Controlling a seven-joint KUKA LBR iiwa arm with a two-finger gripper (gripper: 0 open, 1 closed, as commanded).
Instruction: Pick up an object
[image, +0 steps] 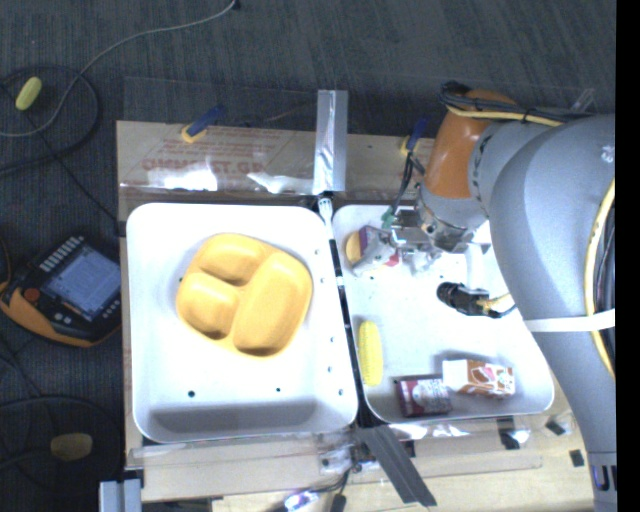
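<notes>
Our claw (398, 240) hangs low in the far corner of the right bin (430, 335), just beside a small yellow-and-purple object (355, 246), presumably lined up for it; whether the claw is apart or together we cannot tell.

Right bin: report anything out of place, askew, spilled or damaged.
Nothing looks spilled or visibly damaged. The can lies on its side beside the box at the near edge of the bin, and the corn lies along the left wall. Loose clutter, nothing odd.
</notes>
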